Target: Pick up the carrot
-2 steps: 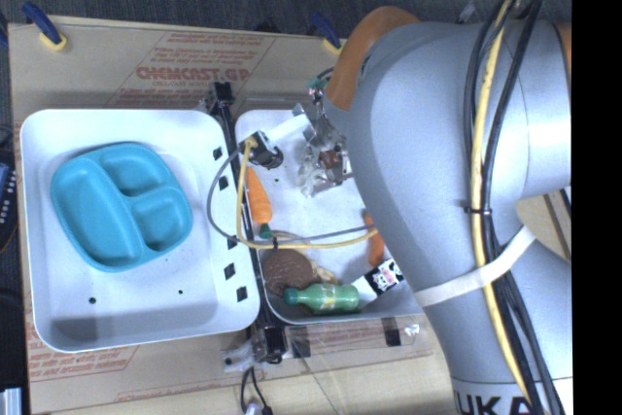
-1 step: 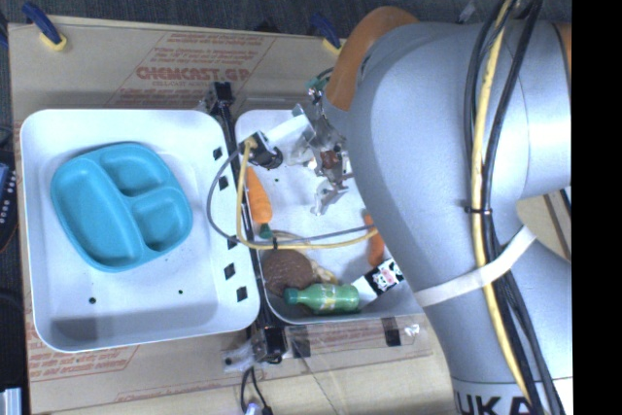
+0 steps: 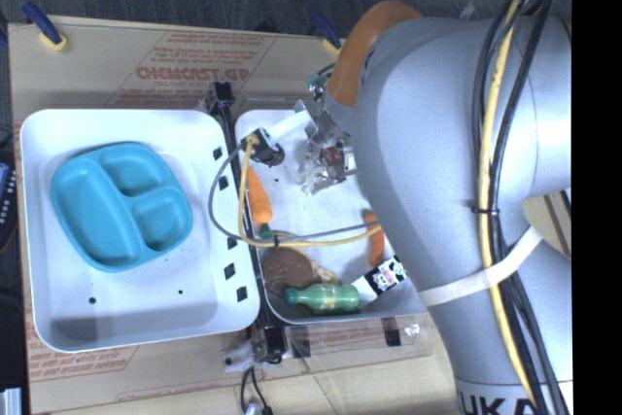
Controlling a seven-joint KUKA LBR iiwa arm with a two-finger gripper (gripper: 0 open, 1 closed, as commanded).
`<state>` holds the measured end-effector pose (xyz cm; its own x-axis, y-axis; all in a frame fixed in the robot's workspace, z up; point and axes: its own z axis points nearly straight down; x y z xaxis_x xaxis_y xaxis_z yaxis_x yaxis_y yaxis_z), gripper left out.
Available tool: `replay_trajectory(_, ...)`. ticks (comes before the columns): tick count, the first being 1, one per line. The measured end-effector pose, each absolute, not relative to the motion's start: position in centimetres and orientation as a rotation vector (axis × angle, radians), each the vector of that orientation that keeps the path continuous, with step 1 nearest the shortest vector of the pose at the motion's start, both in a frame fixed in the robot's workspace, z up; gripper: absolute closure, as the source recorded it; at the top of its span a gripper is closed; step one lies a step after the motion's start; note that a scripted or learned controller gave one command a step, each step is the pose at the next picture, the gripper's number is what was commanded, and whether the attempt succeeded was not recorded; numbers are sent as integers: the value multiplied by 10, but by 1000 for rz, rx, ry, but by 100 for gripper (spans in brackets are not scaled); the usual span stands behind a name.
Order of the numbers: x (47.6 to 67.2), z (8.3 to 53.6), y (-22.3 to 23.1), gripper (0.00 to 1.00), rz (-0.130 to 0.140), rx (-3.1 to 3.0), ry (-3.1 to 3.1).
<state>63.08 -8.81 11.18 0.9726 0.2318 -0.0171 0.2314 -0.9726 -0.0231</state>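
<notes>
In the middle of the frame, right bin [image 3: 303, 209]; to its left, touching side by side, left bin [image 3: 117, 306]. Both white, shallow, set on printed cardboard [image 3: 175, 63] over the desk.

Carrot [image 3: 259, 199] inside the right bin, flat on the floor, hard against the left wall, long axis running up and down the frame, thinner end toward the top. Free of any grip, apart from the tool.

Tool [image 3: 326, 155] low over the upper part of the right bin, to the upper right of the carrot, near it but not touching. Spread or pressed together: cannot tell, too cluttered and glinting to read. Nothing seen pinched.

Arm [image 3: 457, 141] bulking in from the right, grey, covering the right side of that bin; orange band [image 3: 374, 34] above the wrist, near the top of the frame.

Yellow cable [image 3: 301, 239] looping from the upper left of the right bin down and across its floor, passing just beside the carrot.

At the lower end of the same bin: brown disc [image 3: 287, 267], green bottle [image 3: 326, 298] lying on its side just below it, and a second orange piece [image 3: 374, 246] partly hidden under the arm.

In the left bin, blue divided plate [image 3: 121, 204], toward its upper left.

Blue clamp [image 3: 44, 24] at the upper left corner of the cardboard.
</notes>
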Motion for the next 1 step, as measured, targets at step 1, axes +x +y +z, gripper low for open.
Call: replay_trajectory(1, 631, 111, -88, 0, 33, -3098, -367)
